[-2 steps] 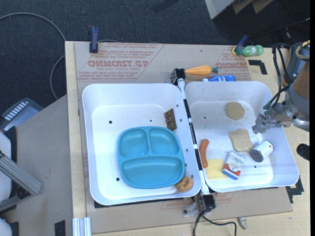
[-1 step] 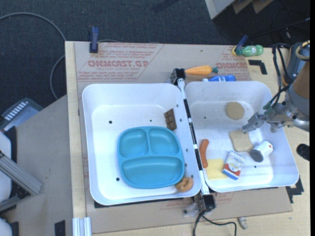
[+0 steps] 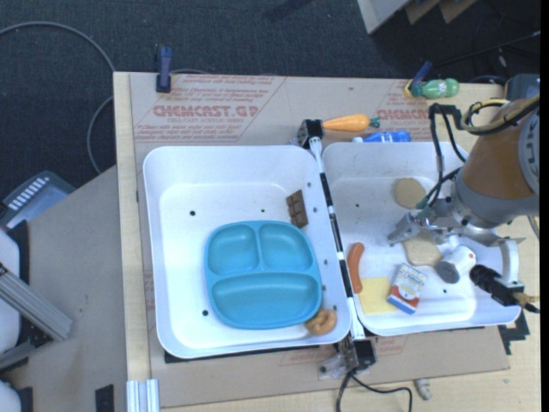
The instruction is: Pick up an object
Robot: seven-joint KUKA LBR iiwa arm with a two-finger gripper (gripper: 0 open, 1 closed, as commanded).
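Smooth blue divided plate (image 3: 262, 274) in glossy white left bin (image 3: 171, 230).

A flat, round, beige cookie-like piece (image 3: 422, 251) is seen lying in the right white bin (image 3: 377, 166), just beneath the gripper.

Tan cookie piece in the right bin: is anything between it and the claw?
Nothing visible. The claw hangs right above the tan cookie piece, with bare bin floor around. The small carton and yellow slice lie nearer the front wall, aside.
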